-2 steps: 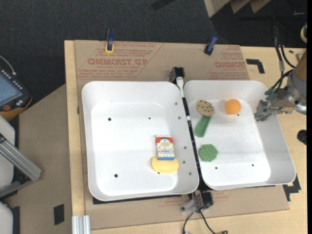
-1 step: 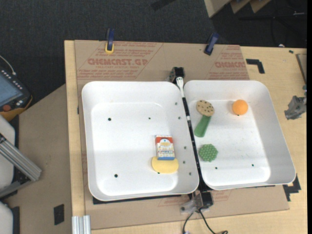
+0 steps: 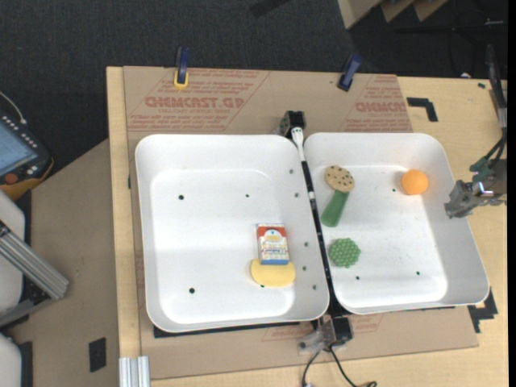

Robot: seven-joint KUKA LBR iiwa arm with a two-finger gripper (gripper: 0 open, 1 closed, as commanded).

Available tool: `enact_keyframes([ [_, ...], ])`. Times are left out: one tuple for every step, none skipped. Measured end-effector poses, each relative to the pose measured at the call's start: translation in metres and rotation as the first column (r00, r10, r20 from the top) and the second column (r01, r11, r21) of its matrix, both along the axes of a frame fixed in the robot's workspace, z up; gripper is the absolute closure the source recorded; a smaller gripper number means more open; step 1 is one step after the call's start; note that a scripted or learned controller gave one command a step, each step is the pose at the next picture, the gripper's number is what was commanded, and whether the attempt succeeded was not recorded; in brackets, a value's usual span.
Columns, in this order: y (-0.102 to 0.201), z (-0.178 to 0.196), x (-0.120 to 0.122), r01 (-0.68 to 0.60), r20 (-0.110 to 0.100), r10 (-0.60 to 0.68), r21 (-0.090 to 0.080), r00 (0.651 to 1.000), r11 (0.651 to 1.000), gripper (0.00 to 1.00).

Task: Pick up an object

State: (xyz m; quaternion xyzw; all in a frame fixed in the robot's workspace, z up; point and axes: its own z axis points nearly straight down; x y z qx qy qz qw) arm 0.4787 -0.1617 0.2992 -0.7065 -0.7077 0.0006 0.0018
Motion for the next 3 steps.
enact_keyframes([
  [-0.001,0.012,0.001,0.000,0.006,0.000,-0.004,1.000,1.000,1.00],
  [-0.062,-0.058,-0.001,0.008,-0.003,-0.008,-0.002,1.000,1.000,1.00],
  [-0.063,0.028,0.002,0.000,0.013,0.000,-0.007,1.000,1.000,1.00],
])
